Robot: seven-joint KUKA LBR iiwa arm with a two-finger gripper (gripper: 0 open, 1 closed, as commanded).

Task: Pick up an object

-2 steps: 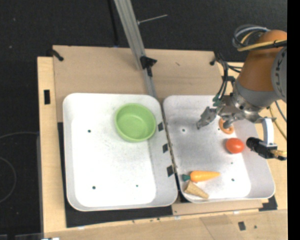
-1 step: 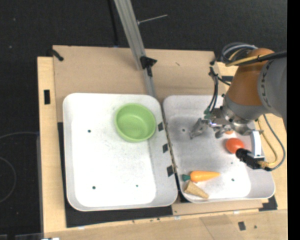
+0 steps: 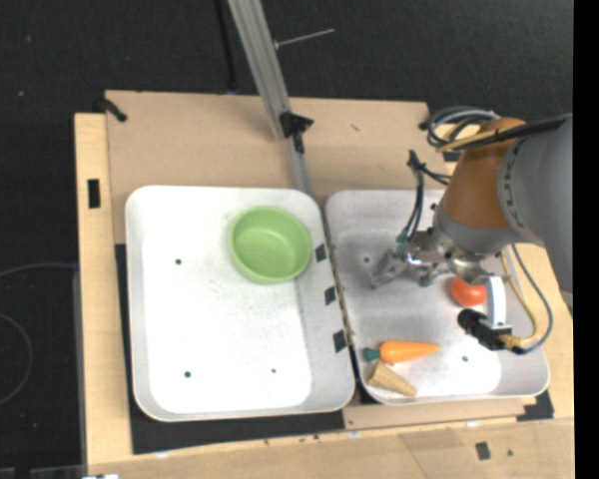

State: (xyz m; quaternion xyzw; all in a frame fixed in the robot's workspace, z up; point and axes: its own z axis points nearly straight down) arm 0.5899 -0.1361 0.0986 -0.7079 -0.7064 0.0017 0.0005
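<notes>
Two shallow white bins are seen side by side on the bench [image 3: 379,133]. In the left bin [image 3: 160,297] a green bowl [image 3: 271,244] is found near the upper right corner, upright. The arm [image 3: 489,183] is reached in from the right over the right bin [image 3: 364,228], with the gripper [image 3: 404,264] lowered toward the bin floor. Whether the fingers are released or clenched cannot be told, and nothing is seen between them. A carrot [image 3: 409,350] is laid near the front wall of the right bin, with a tan wedge-shaped object [image 3: 391,378] just beside it. A red-orange object [image 3: 467,291] is partly hidden beneath the wrist
</notes>
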